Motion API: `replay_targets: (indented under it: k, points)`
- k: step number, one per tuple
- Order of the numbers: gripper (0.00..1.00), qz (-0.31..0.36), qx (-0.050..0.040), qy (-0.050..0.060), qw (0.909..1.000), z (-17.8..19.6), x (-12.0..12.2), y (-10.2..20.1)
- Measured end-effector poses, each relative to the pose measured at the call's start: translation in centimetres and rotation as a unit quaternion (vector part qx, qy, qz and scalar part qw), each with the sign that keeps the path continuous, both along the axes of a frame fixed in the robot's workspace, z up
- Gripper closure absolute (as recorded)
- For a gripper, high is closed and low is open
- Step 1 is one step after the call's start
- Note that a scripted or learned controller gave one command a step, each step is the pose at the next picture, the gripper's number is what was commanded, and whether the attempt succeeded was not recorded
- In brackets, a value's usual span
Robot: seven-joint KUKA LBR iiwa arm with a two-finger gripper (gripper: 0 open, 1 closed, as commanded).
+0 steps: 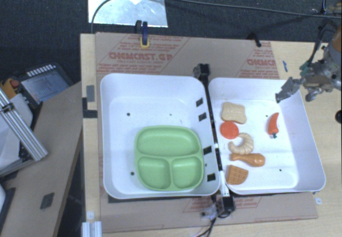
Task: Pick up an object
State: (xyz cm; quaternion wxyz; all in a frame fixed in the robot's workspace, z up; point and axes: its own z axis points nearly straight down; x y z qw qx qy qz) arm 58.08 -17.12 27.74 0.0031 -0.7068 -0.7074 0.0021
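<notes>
Gripper (293,89): above far right corner of right bin (307,123), nothing seen between fingers; opening cannot tell. Nearest item: red chili (273,123), just below and left, lying alone. Advise: centre over chili, align fingers across its narrow width, descend straight. Other toy foods cluster left, against divider.

Red print "CHEMCAST GP" on brown board (160,51) under bins, upper centre of frame, reads upside down. Same red print repeated upper right, near bin corner, partly legible. No other readable text.
</notes>
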Motion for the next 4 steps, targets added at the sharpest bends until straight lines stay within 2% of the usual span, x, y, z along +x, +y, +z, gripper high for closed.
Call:
replay_targets:
  k: [1,2,3,4]
  points:
    - [0.00,0.001,-0.0009,-0.005,1.0000,0.5,0.2,0.0]
    - [0.00,0.001,-0.0006,-0.003,1.0000,-4.0,0.0,0.8]
    - [0.00,0.000,-0.0007,-0.003,1.0000,-8.7,-0.5,0.0]
    - [0.00,0.000,-0.0004,-0.002,1.0000,-14.8,-0.1,0.1]
